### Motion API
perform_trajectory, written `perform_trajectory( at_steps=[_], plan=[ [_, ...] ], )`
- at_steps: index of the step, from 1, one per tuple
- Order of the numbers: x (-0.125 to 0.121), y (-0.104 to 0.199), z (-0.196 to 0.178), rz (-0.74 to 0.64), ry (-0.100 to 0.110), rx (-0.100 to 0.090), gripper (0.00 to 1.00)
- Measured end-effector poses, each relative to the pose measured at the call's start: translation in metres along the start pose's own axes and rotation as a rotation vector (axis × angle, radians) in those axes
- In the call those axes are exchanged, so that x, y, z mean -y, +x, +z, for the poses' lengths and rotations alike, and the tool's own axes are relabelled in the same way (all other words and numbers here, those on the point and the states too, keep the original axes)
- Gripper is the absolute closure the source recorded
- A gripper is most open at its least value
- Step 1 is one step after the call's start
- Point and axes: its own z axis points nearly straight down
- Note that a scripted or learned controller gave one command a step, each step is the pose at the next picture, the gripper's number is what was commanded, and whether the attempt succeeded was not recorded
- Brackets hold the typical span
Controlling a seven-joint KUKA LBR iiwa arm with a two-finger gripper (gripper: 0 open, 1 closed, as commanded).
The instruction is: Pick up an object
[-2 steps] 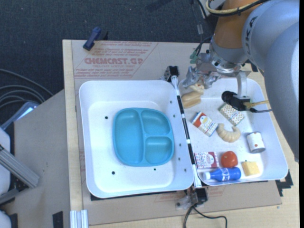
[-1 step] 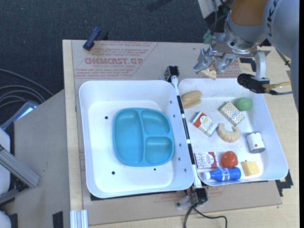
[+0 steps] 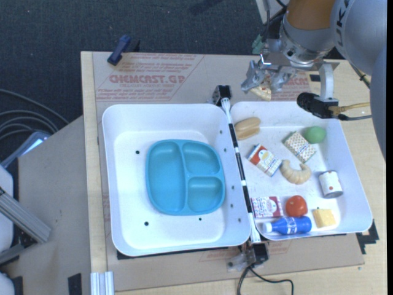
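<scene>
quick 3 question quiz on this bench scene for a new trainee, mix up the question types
1. True or false: the blue divided plate lies in the left bin.
2. Which item lies nearest the right bin's front edge? A) green ball B) blue bottle C) bread roll
3. Fill in: the gripper hovers over the right bin's ____ left corner.

Key: 1 true. 2 B. 3 far; a small pale item shows between its fingers.

Blue plate [image 3: 184,177], red tomato [image 3: 296,205], green ball [image 3: 316,134], white bins [image 3: 116,140].
</scene>
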Motion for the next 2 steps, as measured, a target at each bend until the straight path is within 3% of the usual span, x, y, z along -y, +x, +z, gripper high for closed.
perform_trajectory(
  at_steps=[1, 2],
  plan=[
    [0.031, 0.048, -0.004, 0.000, 0.005, -0.002, 1.00],
    [0.085, 0.022, -0.037, 0.002, 0.004, 0.000, 1.00]
  ],
)
